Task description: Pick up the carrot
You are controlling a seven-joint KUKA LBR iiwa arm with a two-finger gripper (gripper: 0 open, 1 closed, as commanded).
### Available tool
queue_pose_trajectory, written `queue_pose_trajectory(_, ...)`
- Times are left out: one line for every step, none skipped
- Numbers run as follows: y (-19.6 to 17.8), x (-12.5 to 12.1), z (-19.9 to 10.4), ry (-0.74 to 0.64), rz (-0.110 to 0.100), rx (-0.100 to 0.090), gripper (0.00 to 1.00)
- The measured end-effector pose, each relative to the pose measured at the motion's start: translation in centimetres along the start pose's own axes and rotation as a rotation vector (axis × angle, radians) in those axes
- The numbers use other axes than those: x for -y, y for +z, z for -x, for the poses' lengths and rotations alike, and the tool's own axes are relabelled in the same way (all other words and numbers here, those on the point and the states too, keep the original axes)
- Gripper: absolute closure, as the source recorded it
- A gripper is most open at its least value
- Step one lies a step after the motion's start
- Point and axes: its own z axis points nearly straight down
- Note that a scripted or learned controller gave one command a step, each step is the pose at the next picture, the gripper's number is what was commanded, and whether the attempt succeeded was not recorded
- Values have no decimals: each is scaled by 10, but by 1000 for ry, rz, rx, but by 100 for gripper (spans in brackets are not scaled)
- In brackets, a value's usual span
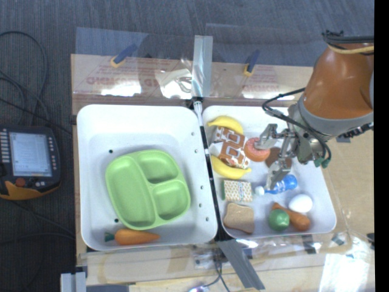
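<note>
Carrot (135,237): orange, green-stemmed, lying lengthwise along the near edge of the left bin (91,163), just beside its near-left corner and apart from the arm. Green divided plate (148,188): three compartments, mid-bin, its near rim close to the carrot. Right bin (325,208), near edge: bread slice (239,218), green ball (279,219) touching a second orange piece (298,222), white egg (300,204). Mid-bin: cracker (237,190), blue-labelled bottle (282,184). Far-left corner: banana (226,125) under a brown patterned packet (230,149), reddish round item (258,151) beside it. Gripper (276,176): over the right bin, above the bottle; fingers hang slightly parted, nothing visibly between them.
</note>
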Motion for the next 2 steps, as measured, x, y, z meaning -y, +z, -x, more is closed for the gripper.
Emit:
queue_pose_trajectory(95,48,30,65,-1,5,0)
queue_pose_trajectory(141,38,58,233,-2,10,0)
